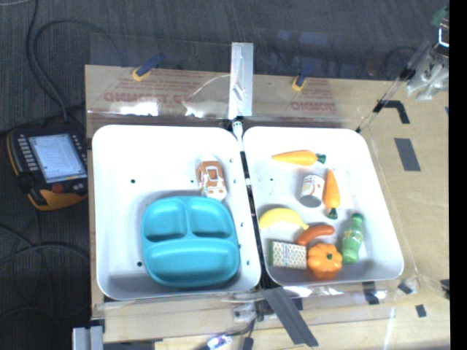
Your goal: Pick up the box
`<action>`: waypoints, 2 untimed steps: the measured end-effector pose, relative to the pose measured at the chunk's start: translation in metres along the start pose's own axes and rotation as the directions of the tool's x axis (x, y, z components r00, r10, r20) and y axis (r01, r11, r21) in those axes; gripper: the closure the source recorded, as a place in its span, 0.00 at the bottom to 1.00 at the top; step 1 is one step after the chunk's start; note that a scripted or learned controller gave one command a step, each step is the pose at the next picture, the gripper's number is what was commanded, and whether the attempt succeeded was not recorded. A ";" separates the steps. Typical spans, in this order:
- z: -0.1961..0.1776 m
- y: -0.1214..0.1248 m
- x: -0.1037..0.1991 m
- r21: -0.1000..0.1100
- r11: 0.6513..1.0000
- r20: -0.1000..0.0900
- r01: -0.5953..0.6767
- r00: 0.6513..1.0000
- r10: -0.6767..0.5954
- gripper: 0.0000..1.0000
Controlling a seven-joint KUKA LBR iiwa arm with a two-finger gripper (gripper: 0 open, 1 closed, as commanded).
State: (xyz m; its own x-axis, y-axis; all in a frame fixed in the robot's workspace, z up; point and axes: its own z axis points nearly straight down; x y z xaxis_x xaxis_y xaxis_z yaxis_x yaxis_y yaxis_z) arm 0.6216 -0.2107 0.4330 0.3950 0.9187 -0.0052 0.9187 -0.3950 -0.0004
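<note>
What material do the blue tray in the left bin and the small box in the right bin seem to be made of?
The blue tray looks like molded plastic, matte to slightly glossy: its colour is even, its edges rounded, and its compartments are formed in one piece. The small box looks like printed cardboard, with flat faces and a fine pattern, though it is too small to be sure.

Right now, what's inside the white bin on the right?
The right bin holds two carrots, a can, banana, sausage, green bottle, pumpkin and patterned box, partly covered by the pumpkin.
</note>
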 end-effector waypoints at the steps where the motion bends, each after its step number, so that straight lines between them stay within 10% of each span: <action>1: 0.000 -0.012 -0.004 0.001 0.998 -0.001 0.058 0.998 -0.058 1.00; 2: 0.000 0.039 0.017 0.000 1.000 0.000 0.019 1.000 -0.019 1.00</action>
State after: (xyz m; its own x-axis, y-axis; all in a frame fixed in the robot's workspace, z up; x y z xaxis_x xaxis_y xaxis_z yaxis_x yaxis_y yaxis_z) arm 0.6641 -0.2110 0.4328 0.3776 0.9259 -0.0054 0.9260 -0.3776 -0.0009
